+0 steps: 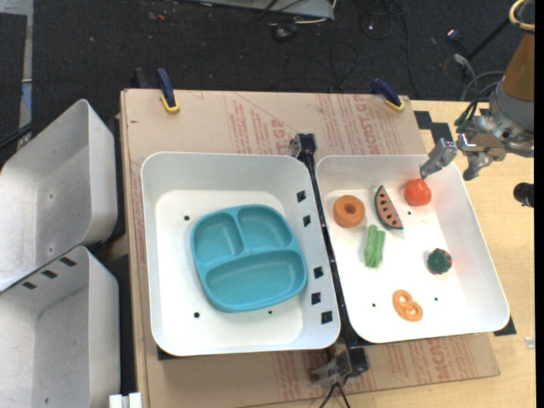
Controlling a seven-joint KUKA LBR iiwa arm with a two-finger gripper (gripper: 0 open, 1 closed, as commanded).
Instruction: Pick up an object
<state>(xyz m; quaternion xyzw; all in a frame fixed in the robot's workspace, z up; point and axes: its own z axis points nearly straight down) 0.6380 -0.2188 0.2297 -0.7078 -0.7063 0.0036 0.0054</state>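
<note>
Hovering over the far right corner of the right-hand bin, the KUKA arm's two-finger gripper hangs with its grey fingers spread apart and nothing between them. Just beside the nearer fingertip lies a small red tomato-like toy, the closest candidate for the pick. Others are scattered across the same bin: a watermelon slice next to the tomato, an orange doughnut ring toward the divider, a green pea-pod-like piece below them, a dark green round toy near the right wall, and an orange pretzel toward the near edge. All lie flat and well apart from one another except the tomato and the watermelon slice, which sit close together. In the left-hand bin rests a teal divided plate, with no toy on it.

By the look of it, the approach is under way and no grasp has been made yet. The next move would seem to call for centring the open fingers over one toy, likely the tomato, and descending until they straddle it before closing; a round, smooth toy could roll or squirt out of a pinch that lands off-centre.
</note>
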